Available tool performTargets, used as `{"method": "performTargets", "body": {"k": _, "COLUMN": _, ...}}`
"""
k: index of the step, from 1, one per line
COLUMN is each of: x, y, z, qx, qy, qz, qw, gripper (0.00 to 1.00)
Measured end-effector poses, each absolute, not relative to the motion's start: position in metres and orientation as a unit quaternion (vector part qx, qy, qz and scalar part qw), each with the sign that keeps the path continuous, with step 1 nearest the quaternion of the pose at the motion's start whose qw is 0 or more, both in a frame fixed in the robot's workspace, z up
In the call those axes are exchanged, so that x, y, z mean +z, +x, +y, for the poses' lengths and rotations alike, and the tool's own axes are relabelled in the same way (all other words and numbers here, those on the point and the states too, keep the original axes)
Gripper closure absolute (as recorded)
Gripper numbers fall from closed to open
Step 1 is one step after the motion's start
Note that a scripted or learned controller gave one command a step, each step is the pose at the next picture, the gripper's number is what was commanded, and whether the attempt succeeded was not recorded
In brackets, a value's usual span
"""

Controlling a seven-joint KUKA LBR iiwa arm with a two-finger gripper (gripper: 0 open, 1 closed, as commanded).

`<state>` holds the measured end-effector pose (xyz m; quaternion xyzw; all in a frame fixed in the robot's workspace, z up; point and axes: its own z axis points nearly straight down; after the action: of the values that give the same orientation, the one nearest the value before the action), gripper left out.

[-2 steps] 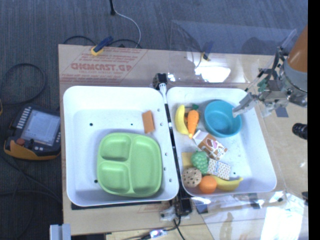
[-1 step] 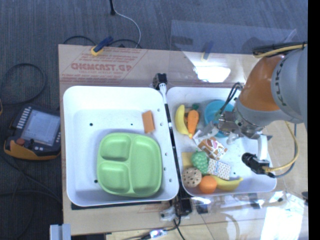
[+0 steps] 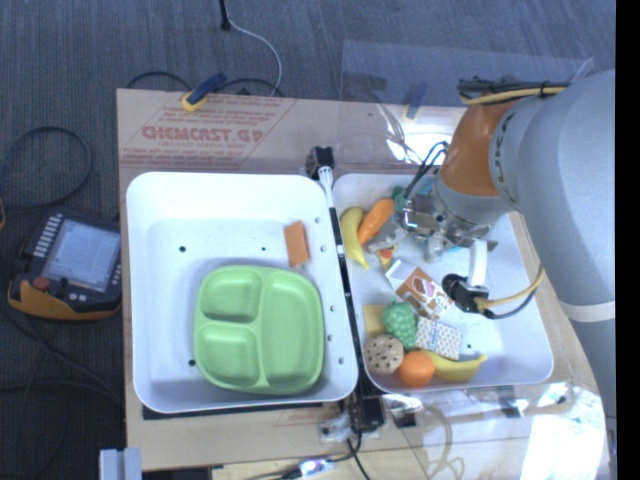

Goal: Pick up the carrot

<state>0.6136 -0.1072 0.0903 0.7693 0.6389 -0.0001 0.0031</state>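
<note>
1. Two bins (image 3: 150, 268) on desk; carrot (image 3: 376, 218) at 11 o'clock in right one, touching banana (image 3: 353, 236).
2. End effector (image 3: 432, 230) hovering just at 3 o'clock of carrot; spread or pinched, can't tell.
3. Could easily nudge the banana or slip off the tapered carrot, tbh.

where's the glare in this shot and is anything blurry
In the camera view, glare washes out the clear sheet at the lower right and the bench edge behind the right bin; the carrot and green tray are evenly lit and fairly sharp; the gripper area is cluttered with cables and hard to resolve.
</note>
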Motion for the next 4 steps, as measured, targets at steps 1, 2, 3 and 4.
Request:
{"method": "performTargets", "body": {"k": 1, "x": 0.09, "y": 0.657, "z": -0.103, "qx": -0.0179, "qy": 0.825, "qz": 0.565, "qw": -0.013, "gripper": 0.0}}
{"method": "performTargets", "body": {"k": 2, "x": 0.09, "y": 0.617, "z": -0.103, "qx": 0.0022, "qy": 0.762, "qz": 0.648, "qw": 0.006, "gripper": 0.0}}
{"method": "performTargets", "body": {"k": 3, "x": 0.089, "y": 0.663, "z": -0.113, "qx": -0.0161, "qy": 0.837, "qz": 0.547, "qw": -0.018, "gripper": 0.0}}
{"method": "performTargets", "body": {"k": 4, "x": 0.089, "y": 0.661, "z": -0.096, "qx": -0.0255, "qy": 0.913, "qz": 0.406, "qw": -0.019, "gripper": 0.0}}
